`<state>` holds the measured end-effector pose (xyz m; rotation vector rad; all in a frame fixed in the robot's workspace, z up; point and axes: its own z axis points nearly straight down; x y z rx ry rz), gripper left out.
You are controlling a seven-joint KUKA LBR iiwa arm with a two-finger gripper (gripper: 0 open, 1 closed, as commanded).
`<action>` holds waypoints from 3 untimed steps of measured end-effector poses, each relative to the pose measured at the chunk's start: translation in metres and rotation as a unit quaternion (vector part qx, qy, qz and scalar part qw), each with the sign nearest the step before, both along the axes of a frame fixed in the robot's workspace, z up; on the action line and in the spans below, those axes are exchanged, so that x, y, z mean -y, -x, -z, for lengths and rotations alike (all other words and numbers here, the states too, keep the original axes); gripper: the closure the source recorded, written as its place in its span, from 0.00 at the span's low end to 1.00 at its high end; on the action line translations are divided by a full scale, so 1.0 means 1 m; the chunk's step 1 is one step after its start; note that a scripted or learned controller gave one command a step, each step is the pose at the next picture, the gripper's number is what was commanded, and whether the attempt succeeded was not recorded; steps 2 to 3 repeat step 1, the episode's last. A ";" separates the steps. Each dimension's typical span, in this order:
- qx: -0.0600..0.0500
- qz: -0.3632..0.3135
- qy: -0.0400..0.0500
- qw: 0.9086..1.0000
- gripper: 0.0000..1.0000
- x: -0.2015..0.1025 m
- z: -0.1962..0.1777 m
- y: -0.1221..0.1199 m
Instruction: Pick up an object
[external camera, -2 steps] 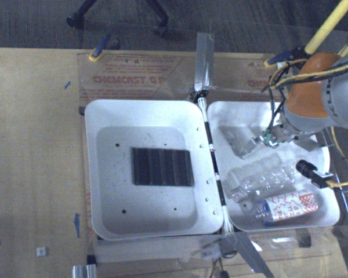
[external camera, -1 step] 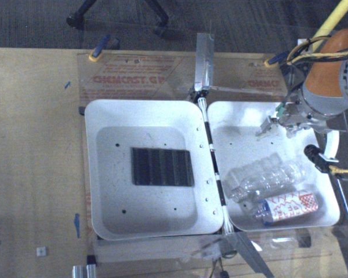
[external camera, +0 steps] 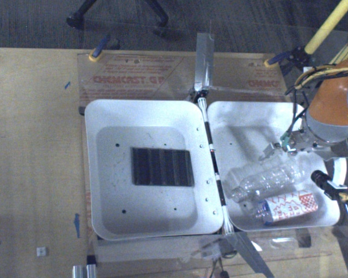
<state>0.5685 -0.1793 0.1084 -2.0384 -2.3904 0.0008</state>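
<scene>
Hovering over the right bin (external camera: 261,117), the pincer (external camera: 276,149) is sitting near that bin's middle; can't tell how it is set. Just below it, toward the near edge, the clear plastic bottle (external camera: 265,181) is lying on its side, long axis running left-right with a slight tilt. Red-patterned can (external camera: 287,207) is lying just past the bottle, same direction. Left bin (external camera: 104,120) is holding a dark slatted block (external camera: 162,167), well apart.

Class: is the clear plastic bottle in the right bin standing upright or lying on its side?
Lying on its side: the clear plastic bottle stretches lengthwise across the right bin floor.
</scene>
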 end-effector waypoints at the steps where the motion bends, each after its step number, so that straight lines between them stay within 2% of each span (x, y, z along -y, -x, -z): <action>1: 0.003 -0.095 0.001 0.995 0.00 -0.011 0.020 -0.017; 3: 0.003 -0.095 0.001 0.995 0.00 -0.011 0.020 -0.017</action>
